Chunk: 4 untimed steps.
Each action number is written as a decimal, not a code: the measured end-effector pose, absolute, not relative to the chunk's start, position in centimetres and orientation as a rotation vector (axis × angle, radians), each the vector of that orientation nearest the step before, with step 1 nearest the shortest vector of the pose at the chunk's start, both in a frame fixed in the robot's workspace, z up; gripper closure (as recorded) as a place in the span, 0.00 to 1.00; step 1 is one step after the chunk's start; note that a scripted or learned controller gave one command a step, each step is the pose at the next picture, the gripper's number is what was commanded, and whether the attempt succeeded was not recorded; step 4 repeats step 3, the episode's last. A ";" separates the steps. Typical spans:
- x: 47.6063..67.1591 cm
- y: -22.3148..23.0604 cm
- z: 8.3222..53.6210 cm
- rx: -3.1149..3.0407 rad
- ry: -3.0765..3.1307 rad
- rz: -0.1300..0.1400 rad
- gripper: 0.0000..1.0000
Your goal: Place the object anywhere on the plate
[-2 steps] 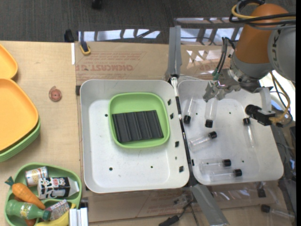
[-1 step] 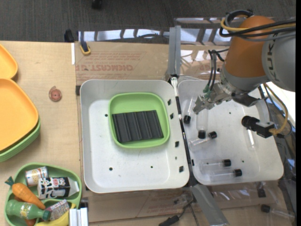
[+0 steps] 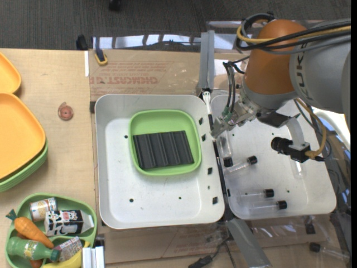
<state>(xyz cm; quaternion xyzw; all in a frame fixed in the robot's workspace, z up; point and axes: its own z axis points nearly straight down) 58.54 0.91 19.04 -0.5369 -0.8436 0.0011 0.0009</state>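
Claw (image 3: 218, 128): hung over right bin's (image 3: 312, 205) left wall, grip state untellable. Tubes (image 3: 241, 162): scattered just below claw, awaiting pickup. Green plate (image 3: 163, 119): left of claw, holding dark ridged block (image 3: 162, 150)

Dark grey carpet (image 3: 167, 4) with a fine ribbed weave runs across the top, and a black castor wheel (image 3: 114, 4) stands on it; below lies a pale wooden bench (image 3: 44, 77), lit evenly from above; a brown cardboard sheet (image 3: 145, 74) with red mirrored lettering lies flat just beside the wood; a small pink disc (image 3: 66, 111) rests on the wood; grey metal framing (image 3: 207, 60) rises behind the cardboard.
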 end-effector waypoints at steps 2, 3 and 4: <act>65.9 -5.2 19.1 -1.878 -2.520 0.003 0.00; 61.2 -4.1 28.8 -2.233 -2.211 0.004 0.00; 61.2 -4.1 28.8 -2.233 -2.211 0.004 0.00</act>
